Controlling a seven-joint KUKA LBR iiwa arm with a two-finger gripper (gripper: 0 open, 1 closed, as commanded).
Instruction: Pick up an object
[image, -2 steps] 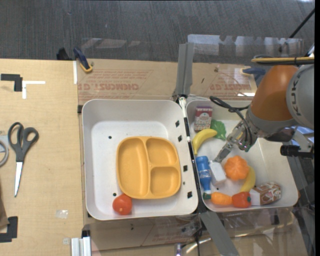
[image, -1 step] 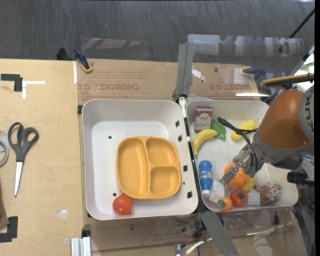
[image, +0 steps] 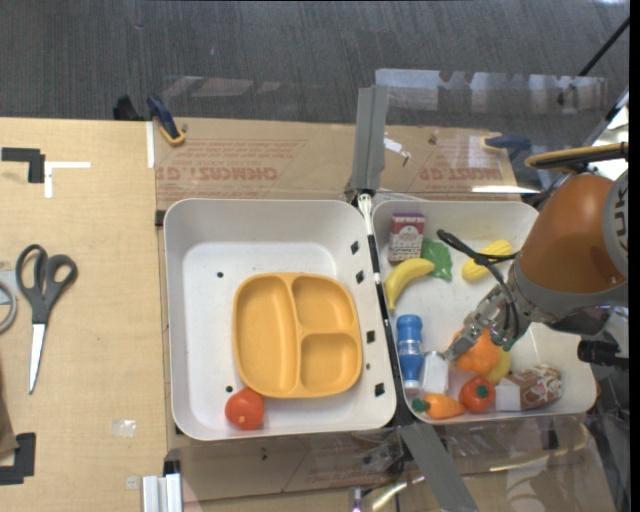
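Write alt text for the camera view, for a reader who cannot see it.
The gripper reaches into the right bin, low over an orange fruit among toys including a banana and blue bottle. The left bin holds a yellow divided plate and a tomato; scissors lie on the bench.

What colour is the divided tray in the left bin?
Yellow-orange: the divided tray, seen in the camera view.

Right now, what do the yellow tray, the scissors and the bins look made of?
Tray: likely moulded plastic, matte yellow, rounded compartments. Scissors: shiny metal blades, black handles, probably plastic. Bins: white, smooth, slightly glossy, apparently plastic.
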